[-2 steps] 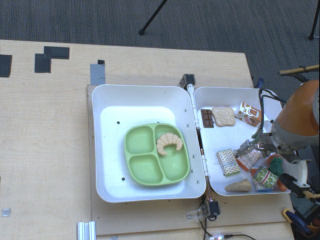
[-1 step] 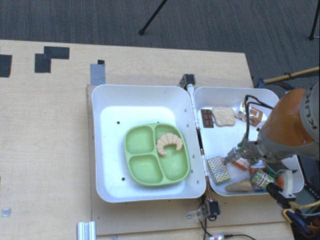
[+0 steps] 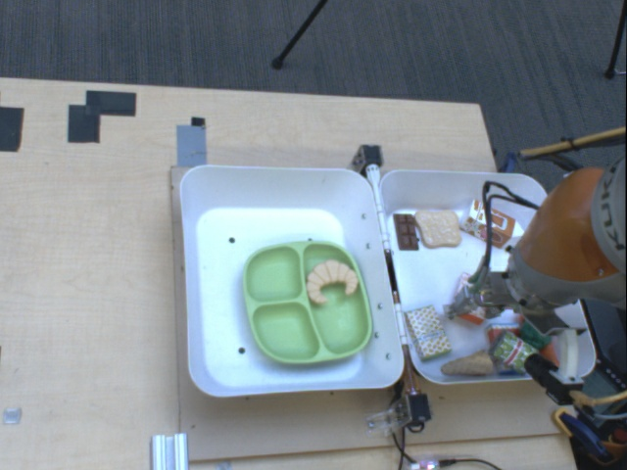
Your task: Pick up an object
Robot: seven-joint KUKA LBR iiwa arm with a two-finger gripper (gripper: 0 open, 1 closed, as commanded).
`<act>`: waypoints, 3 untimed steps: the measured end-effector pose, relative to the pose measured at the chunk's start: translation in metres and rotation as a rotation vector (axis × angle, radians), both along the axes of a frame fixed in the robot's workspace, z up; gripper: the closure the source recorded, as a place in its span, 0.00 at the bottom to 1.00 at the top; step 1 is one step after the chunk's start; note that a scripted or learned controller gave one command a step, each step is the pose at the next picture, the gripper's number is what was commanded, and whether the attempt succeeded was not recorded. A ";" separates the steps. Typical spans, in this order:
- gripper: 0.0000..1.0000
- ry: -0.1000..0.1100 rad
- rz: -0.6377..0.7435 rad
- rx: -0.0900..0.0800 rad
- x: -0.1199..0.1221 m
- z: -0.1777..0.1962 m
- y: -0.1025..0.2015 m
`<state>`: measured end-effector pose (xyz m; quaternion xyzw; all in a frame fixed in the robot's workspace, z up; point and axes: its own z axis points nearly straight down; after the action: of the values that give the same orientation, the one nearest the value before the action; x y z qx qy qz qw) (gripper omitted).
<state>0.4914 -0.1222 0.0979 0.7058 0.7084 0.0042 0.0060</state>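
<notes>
The arm (image 3: 573, 238), grey with an orange band, reached in from the right and stood over the right bin (image 3: 428, 186). Its tool (image 3: 468, 300) was low in that bin, at a reddish item (image 3: 473, 313) near the bin's middle. Whether the tool was wide, narrow or holding anything could not be told; the wrist hid that part.

The right bin held several small objects. A dark chocolate-coloured bar (image 3: 406, 230) and a pale cracker-like piece (image 3: 438, 228) lay touching each other near the far edge. A red and white packet (image 3: 490, 225) lay near the far right corner, partly under the arm's cable. A patterned square pouch (image 3: 427, 330) lay tilted near the left wall. A brown bread-like roll (image 3: 467, 365) lay along the near wall, with a green packet (image 3: 510, 351) just beside it.

The left bin (image 3: 211, 262) held a green divided plate (image 3: 279, 333) with three compartments. A croissant (image 3: 332, 279) lay in the far right compartment, resting across the divider ridge.

Both bins sat side by side on the light wooden surface (image 3: 88, 262).
</notes>
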 end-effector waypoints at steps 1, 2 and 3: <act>1.00 0.012 0.001 0.004 -0.004 0.087 0.067; 1.00 0.012 0.002 0.004 -0.004 0.101 0.124; 1.00 0.015 0.002 0.004 -0.005 0.086 0.183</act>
<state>0.4866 0.0606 0.1838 0.7053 0.7089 0.0003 -0.0008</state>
